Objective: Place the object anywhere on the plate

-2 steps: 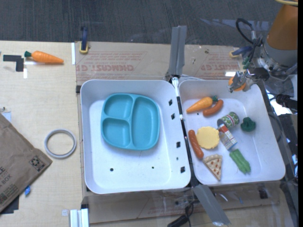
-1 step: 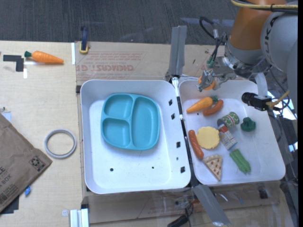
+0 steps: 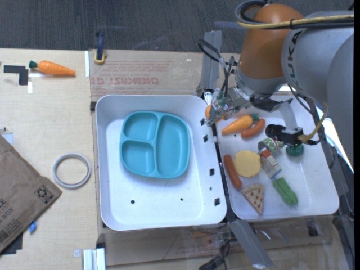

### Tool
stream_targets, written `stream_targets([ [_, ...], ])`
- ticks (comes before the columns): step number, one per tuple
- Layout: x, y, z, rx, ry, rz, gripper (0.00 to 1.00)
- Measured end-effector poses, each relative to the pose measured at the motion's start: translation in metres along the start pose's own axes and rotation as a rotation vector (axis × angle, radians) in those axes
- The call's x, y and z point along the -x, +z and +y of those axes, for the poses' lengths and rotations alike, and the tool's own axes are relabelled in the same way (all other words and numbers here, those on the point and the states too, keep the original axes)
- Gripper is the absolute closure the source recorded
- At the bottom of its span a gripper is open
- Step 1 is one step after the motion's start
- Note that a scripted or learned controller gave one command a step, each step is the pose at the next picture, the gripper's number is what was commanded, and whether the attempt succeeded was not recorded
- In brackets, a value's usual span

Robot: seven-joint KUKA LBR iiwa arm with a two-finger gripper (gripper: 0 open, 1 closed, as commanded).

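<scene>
Lying just beside end effector (image 3: 218,108), carrot (image 3: 238,124)

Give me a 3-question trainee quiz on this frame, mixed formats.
1. True or false: the plate sits in the left bin.
2. Which lies nearest the end effector? A) pizza slice B) carrot in the right bin C) tape ring
3. Fill in: the plate has ___ compartments.

Key: 1 true; 2 B; 3 three.

Dark grey carpet floor (image 3: 112,10); pale wooden bench (image 3: 45,122).
</scene>
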State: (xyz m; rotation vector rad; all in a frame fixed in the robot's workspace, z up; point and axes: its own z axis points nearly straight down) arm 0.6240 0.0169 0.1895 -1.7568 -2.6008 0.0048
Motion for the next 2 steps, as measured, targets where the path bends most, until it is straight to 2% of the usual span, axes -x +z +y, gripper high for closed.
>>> stream_targets([
  [1,-0.0729,-0.0106,0.0103,0.000,0.039,-0.001,1.00],
  [2,-0.0725,-0.0107,0.0102,0.000,0.039,-0.001,0.00],
])
